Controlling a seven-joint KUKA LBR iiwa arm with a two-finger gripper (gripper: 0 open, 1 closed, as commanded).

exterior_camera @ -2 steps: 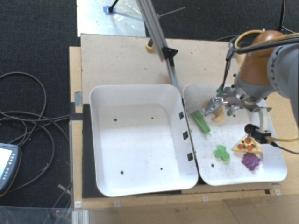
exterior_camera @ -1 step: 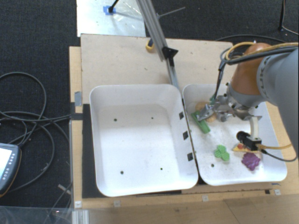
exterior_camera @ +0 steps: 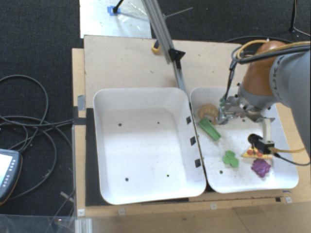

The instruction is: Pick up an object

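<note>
Hovering over my right bin [exterior_camera: 286,176], the metal pincer [exterior_camera: 224,116] sits beside a curled tan croissant [exterior_camera: 208,111] and flat green block [exterior_camera: 209,129]; its grip I cannot tell

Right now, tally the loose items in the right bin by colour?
Green: 2, a long block and a small leafy piece
Tan: 1, a croissant-like piece beside the pincer
Purple: 1, a grape bunch
Yellow and red: 1, a pizza slice
Total: 5
</note>
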